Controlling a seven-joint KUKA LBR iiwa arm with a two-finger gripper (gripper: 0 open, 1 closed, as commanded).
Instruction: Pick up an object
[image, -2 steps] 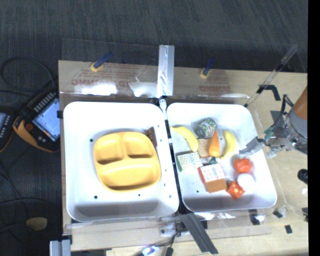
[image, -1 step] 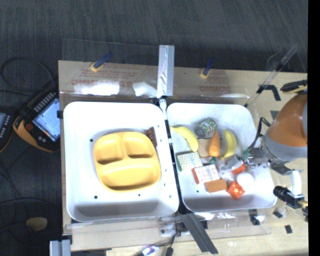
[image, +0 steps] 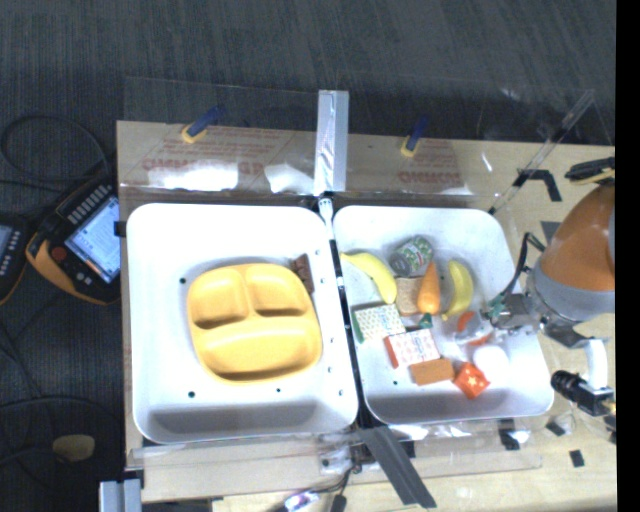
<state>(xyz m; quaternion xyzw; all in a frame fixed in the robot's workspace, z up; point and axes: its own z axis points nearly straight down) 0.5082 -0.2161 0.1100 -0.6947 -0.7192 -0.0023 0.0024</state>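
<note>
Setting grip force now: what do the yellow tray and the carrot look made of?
Yellow tray: likely moulded plastic, with a smooth, slightly glossy sheen and rounded compartments. Carrot: probably a plastic toy, uniform orange and smooth, though the view is too coarse to be sure.

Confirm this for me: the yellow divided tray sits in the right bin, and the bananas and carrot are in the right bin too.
Not quite. The camera view shows the yellow divided tray in the left bin, not the right. The bananas and carrot are indeed in the right bin.
</note>
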